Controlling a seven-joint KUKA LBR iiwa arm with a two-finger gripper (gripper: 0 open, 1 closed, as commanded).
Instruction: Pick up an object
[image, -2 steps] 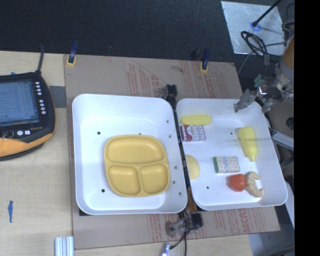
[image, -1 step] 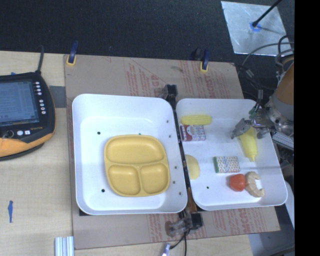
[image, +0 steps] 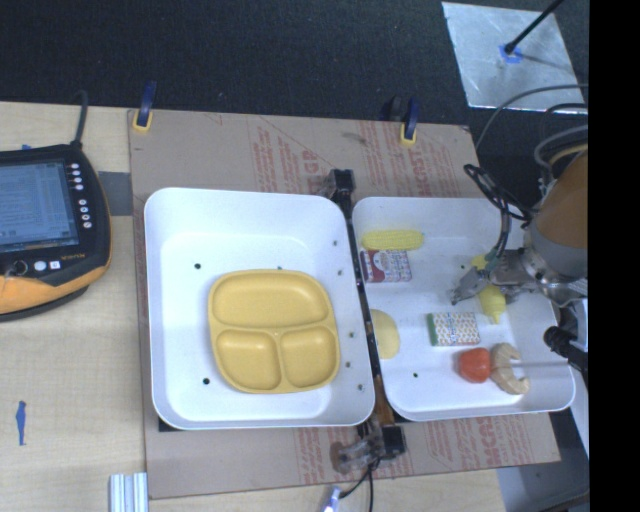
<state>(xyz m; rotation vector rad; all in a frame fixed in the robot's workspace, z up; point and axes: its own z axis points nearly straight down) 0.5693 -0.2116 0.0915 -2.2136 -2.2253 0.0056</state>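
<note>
— Two white bins sat side by side on the desk (image: 80, 400), as I saw it from the remote feed. The left bin (image: 170, 300) held a yellow plastic tray (image: 272, 330) with three compartments, smooth and rounded.

— And the right one?

— The right bin (image: 420, 395) carried the small things: a yellow corn cob (image: 392, 239) at the top, a red and white packet (image: 386, 266) just below it, a pale yellow round piece (image: 385, 333) against the left wall, a speckled card-like packet (image: 453, 327), a red tomato (image: 475, 365) touching a beige pastry-shaped toy (image: 510, 369).

— Any writing legible?

— None I could read on the packets. Red print ran across the brown cardboard sheet (image: 250, 150) under the bins, too faint to make out. A tablet controller (image: 45, 225) with an orange casing lay at the left, and dark carpet (image: 250, 45) stretched behind.

— The claw?

— The claw (image: 488, 285) was low in the right bin, over a small yellow object (image: 492, 303). I couldn't tell how wide it stood, nor whether it had hold of anything.
</note>
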